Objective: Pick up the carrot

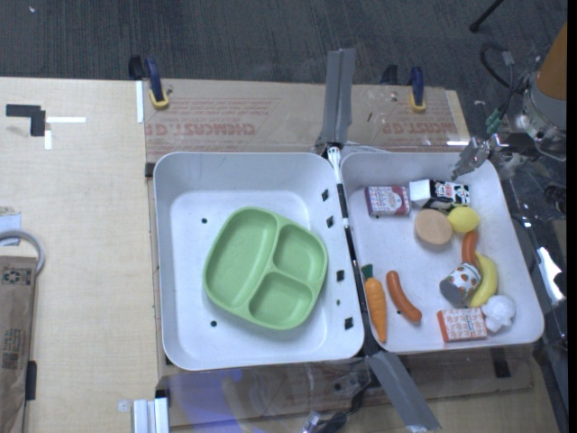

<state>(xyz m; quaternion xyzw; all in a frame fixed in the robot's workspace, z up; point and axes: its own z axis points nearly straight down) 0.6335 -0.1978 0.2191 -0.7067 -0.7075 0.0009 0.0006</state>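
Note:
The carrot (375, 309) is orange with a small green top. It lies lengthwise along the left wall of the right bin (526, 242), near the front. My gripper (472, 158) hangs over the far right corner of that bin, well away from the carrot, with nothing visibly in it. The grey arm with its orange band comes in from the upper right.
Right of the carrot lies a red sausage (403, 296). Also in the right bin are a banana (488, 278), a lemon (463, 219), a tan round piece (434, 228), a red carton (388, 200), an orange carton (462, 325) and a small can (460, 282). A green divided plate (264, 267) sits in the left bin (171, 242).

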